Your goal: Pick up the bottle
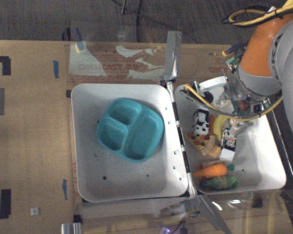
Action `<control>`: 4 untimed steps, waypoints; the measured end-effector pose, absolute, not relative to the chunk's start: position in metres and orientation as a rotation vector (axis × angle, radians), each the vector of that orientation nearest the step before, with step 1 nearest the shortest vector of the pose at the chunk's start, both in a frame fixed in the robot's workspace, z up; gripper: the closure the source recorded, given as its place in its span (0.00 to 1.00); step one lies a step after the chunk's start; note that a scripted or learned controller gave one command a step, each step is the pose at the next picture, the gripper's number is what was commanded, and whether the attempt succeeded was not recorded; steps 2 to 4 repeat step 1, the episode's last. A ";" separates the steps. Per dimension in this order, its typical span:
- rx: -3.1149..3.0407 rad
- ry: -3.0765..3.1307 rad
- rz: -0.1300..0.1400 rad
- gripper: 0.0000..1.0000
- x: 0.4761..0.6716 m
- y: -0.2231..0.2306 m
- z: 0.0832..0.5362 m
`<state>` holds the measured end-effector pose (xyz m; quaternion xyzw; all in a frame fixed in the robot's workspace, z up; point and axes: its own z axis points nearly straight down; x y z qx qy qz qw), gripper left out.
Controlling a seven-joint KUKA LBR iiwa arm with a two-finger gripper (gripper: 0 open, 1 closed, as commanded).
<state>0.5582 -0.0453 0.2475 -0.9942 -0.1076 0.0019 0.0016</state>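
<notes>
Camera view: on the left, a white bin [83,130] with a teal divided plate [130,129]. On the right, a second bin [268,165] crowded with toy food. Reaching in from the right, the arm [263,57], with the gripper [230,132] low over the far middle of the right bin, hemmed in by cables. Open or closed: cannot tell from this angle, and nothing clearly seen in its grasp. Likely the bottle [201,122]: a small black-and-white patterned piece standing near that bin's left wall, just left of the gripper and apart from it. Touching or nearly touching it, a banana [218,126] to the right and a pizza slice [201,141] on the near side; further near, a white block [227,154], a carrot [212,170] and a green toy [219,182]. To do this well: shift left until centred over the bottle, open wide before descending, straddle its narrow width, keep clear of the banana and the bin wall, close firmly, then lift straight up.
</notes>
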 end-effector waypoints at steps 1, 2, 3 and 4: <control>-3.117 -0.370 0.007 0.00 0.478 -0.113 0.140; -3.117 -0.370 0.007 0.00 0.478 -0.113 0.140; -3.117 -0.370 0.007 0.00 0.478 -0.113 0.140; -3.117 -0.370 0.007 0.00 0.478 -0.113 0.140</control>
